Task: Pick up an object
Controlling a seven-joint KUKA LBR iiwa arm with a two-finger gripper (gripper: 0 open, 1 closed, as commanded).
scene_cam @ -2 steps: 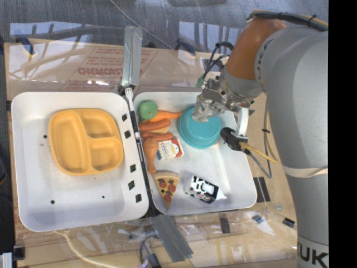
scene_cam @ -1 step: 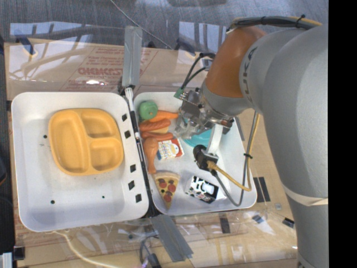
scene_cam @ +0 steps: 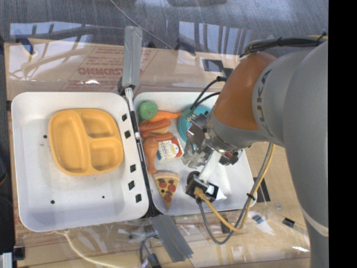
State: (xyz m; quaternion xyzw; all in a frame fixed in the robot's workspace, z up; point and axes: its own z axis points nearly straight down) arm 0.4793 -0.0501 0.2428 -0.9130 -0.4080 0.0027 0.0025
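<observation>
The right bin [scene_cam: 240, 200] holds several toy foods: a green ball [scene_cam: 148, 110], an orange carrot [scene_cam: 163, 117], an orange sausage-shaped piece [scene_cam: 150, 154], a small white-and-red carton [scene_cam: 168, 149], a pizza slice [scene_cam: 167, 186] and a teal dish [scene_cam: 187, 126] partly under the arm. My gripper [scene_cam: 192, 156] hangs over the middle of this bin, just right of the carton. The wrist hides its fingertips.
The left bin [scene_cam: 33, 200] holds a yellow divided plate [scene_cam: 86, 140]. A grey divider with black clips runs between the bins. The big grey arm with its orange band covers the right bin's right half. A yellow cable loops below the wrist.
</observation>
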